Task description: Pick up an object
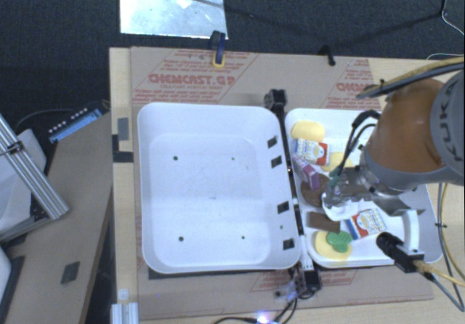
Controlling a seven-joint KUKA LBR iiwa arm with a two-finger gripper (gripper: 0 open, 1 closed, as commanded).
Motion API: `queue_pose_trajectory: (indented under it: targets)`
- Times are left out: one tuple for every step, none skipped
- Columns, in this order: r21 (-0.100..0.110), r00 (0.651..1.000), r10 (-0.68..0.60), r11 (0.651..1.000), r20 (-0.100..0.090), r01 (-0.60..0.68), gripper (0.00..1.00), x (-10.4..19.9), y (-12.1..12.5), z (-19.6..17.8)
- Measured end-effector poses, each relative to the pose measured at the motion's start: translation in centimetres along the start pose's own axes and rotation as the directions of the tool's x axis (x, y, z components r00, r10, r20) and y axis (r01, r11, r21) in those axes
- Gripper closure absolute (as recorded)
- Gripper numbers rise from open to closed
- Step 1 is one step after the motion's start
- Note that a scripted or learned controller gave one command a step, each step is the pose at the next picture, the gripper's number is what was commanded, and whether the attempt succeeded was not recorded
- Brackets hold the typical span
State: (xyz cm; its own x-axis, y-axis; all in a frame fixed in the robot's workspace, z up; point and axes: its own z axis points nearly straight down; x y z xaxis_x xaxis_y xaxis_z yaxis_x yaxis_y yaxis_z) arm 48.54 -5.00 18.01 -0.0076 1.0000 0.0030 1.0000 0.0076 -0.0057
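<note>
Reaching in from the table's (pixel 182 68) right edge, the arm (pixel 414 134) hangs low over the right bin (pixel 429 243), its orange band covering that bin's far right part. The left bin (pixel 211 184) sits just beside it, toward the table's middle, with nothing in it that I can make out.

The gripper (pixel 338 195) is down among the clutter at the right bin's middle, near its left wall. Whether the fingers are open, closed or gripping anything cannot be told; the wrist hides them.

Judged from this, the step in hand is the descent onto a target, not yet a lift. The likeliest target is the brown piece (pixel 314 183) touching or just beside the gripper's left side. It looks short and blocky, its long axis roughly running from the bin's far edge to its near edge, though too much is covered to say which way it points.

Other things lie around: a yellow piece (pixel 308 131) at the bin's far left corner, a carton (pixel 312 150) just nearer, a packet (pixel 365 224) near the front edge, and a green piece (pixel 337 240) on a yellow one at the near left corner.

The next move calls for closing squarely on one item and rising straight, since neighbours crowd close and could be dragged or nudged.
</note>
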Motion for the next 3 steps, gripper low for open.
queue_pose_trajectory:
  targets:
    - [-0.015,1.0,-0.006,1.0,0.001,0.006,1.0,8.9,9.1,-0.5]
    - [-0.01,1.0,-0.003,1.0,0.0,0.003,1.0,15.2,11.5,-0.5]
    - [-0.014,1.0,-0.003,1.0,-0.001,0.003,1.0,23.1,17.3,-0.8]
